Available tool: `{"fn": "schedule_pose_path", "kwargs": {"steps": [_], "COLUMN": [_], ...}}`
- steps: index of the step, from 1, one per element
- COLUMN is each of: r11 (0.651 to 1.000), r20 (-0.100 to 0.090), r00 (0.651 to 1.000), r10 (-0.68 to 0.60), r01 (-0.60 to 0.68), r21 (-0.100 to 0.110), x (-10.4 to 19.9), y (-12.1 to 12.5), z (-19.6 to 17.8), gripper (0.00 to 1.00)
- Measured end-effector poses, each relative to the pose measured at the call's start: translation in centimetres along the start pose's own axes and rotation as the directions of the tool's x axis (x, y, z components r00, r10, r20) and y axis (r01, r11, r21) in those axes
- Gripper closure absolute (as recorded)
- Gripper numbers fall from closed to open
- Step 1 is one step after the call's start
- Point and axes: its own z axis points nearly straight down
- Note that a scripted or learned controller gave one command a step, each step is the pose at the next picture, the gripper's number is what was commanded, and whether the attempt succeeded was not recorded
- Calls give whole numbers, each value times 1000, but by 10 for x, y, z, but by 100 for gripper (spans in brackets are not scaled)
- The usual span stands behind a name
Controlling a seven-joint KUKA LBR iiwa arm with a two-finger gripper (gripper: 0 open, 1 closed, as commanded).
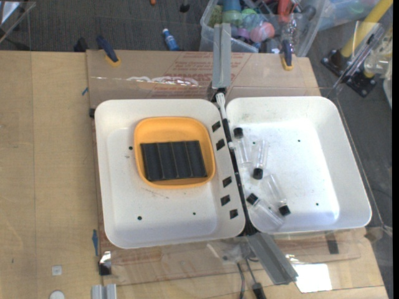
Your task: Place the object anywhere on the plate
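Observation:
An orange, rounded-square plate (147, 129) sits in the left white bin (115, 217), slightly toward its back. A black ribbed rectangular block (173, 161) lies flat on the plate and covers most of its middle. Several clear plastic tubes with black caps (257, 162) lie scattered in the left part of the right white bin (318, 123), close to the divider. One of these tubes (277, 203) rests near that bin's front edge.
A row of small black clips (224, 164) runs along the seam between the two bins. A grey bar (220, 55) stands behind the seam. A clear tub of colourful toys (265, 8) sits beyond the bench at the back.

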Motion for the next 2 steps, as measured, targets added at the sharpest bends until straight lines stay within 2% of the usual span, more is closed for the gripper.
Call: {"fn": "schedule_pose_path", "kwargs": {"steps": [1,2], "r11": [996,970], "r20": [3,3], "r00": [996,970], "r10": [-84,-242], "r01": [84,242], "r21": [2,2], "x": [-7,-7], "y": [-1,-1], "z": [0,0], "gripper": [100,100]}}
